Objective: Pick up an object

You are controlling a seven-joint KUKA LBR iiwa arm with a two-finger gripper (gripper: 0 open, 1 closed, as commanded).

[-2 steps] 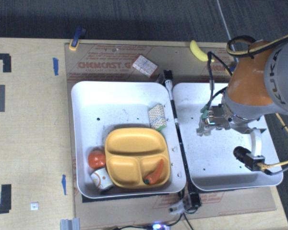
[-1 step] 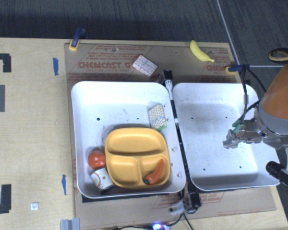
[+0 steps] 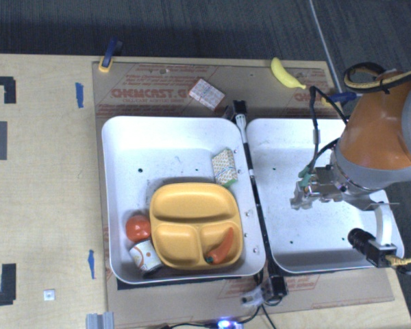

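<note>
With its fingers' state impossible to tell, the gripper (image 3: 308,194) at centre right should cross to the left white bin (image 3: 120,142), descending squarely over the small patterned packet (image 3: 224,166) beside the yellow divided plastic tray (image 3: 192,221).

Pale wooden bench (image 3: 41,204) (blue tape marks) below dark grey carpeted floor (image 3: 192,12).

You see a yellow banana (image 3: 286,74) on the cardboard (image 3: 157,91) behind the right bin (image 3: 281,132), and a patterned packet (image 3: 205,93) nearby.
</note>
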